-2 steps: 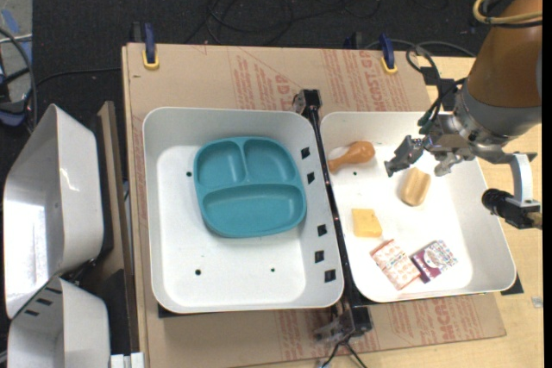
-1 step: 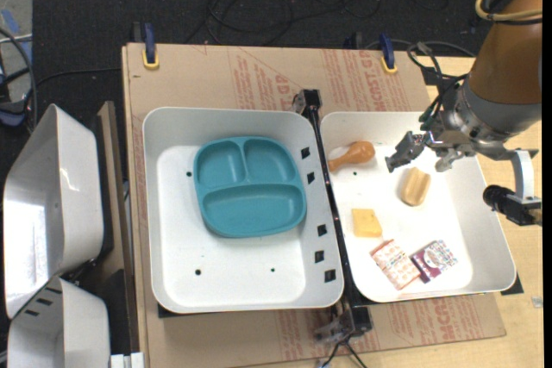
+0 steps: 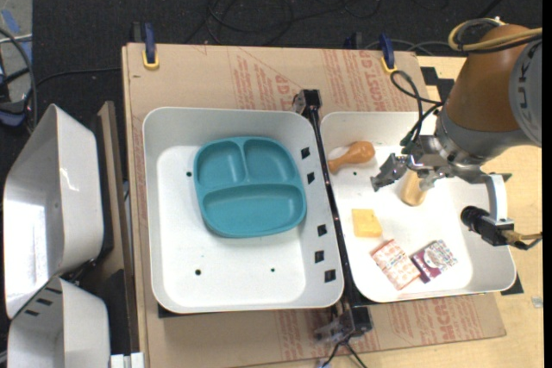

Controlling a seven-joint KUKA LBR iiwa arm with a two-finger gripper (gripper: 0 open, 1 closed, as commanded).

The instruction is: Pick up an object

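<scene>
Right now your gripper [image 3: 412,177] hangs low over the upper part of the right bin [image 3: 493,278], with a tan, rounded piece [image 3: 415,190] sitting just under the fingertips. You can see dark finger hardware to either side of that piece, but the slant hides whether the pads touch it, so you cannot tell whether the grip is wide, narrow or closed on anything. Do not count it as held.

Just left of the gripper, near the bin's top-left corner, lies a drumstick-shaped toy [image 3: 351,155], apart from the fingers. Below and to the left rests a yellow block [image 3: 366,223], clear of the wrist. Further down, side by side and almost touching, lie a red-and-white packet [image 3: 391,262] and a dark red wrapper [image 3: 435,258]. These flat ones would likely be hard to pinch off the floor, which may be why the arm stands over the taller tan piece.

Across the divider, the left bin [image 3: 168,271] holds a teal compartment plate [image 3: 250,186], well apart from the gripper and too broad for two fingers, by my judgement.
</scene>
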